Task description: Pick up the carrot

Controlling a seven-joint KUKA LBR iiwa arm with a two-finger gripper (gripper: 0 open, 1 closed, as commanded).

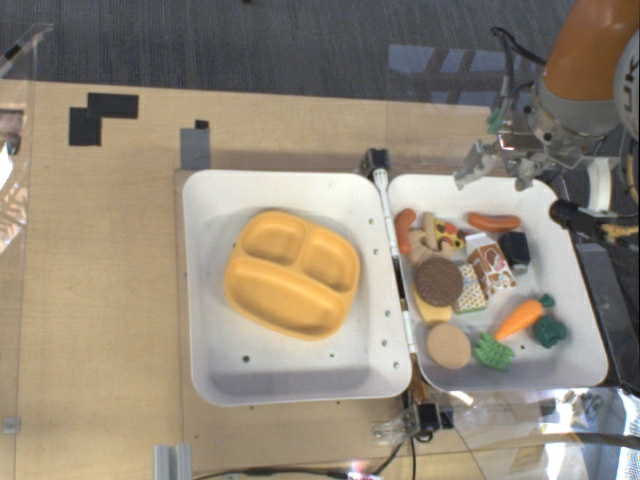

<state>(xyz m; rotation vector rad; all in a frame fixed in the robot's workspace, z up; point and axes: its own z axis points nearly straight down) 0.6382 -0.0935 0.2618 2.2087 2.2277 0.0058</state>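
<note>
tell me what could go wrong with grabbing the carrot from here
The carrot lies wedged among other toys: green leafy piece at its tip, dark green broccoli-like piece by its top. The fingers could catch a neighbour or push the carrot aside. The gripper sits over the right bin's far edge, so it must cross the sausage and small boxes and might clip them if it travels low.

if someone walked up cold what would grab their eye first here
Most likely the yellow divided plate, sitting alone in the left bin. Next, the crowded right bin: toy foods packed together, with the orange carrot near its lower right beside a green broccoli piece. Above that bin's far edge hangs the arm's orange band, with the hand below it.
</note>
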